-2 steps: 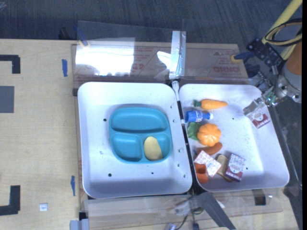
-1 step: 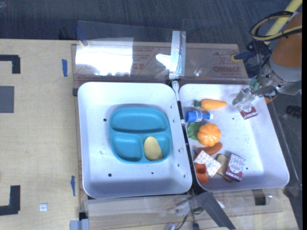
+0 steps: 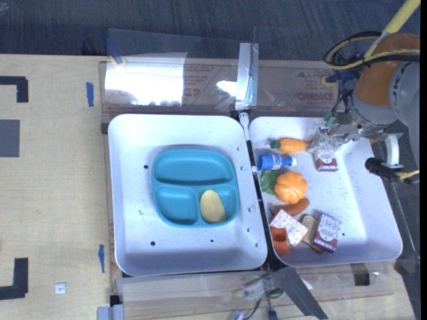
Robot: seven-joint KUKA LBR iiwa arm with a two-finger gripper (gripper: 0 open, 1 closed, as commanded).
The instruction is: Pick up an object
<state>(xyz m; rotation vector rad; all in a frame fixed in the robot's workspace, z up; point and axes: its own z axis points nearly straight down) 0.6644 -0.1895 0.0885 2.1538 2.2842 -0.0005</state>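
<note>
i see the arm (image 3: 387, 79) entering upper right, gripper (image 3: 327, 139) low over the right bin (image 3: 373, 235). it pinches one small red carton (image 3: 325, 160); a second carton (image 3: 327, 232) lies lower right.

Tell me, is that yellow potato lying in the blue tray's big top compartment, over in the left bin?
Not quite. The camera view shows the yellow potato in the blue tray's lower right compartment, not the big top one. The tray does sit in the left bin.

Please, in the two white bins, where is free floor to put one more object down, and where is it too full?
Left bin: bare floor all around the blue tray; the tray's long upper compartment is free, a yellow potato fills its lower right one. Right bin: bare floor at right, between the red carton and the far rim. Its left side, carrot down to the pumpkin, is crowded.
</note>
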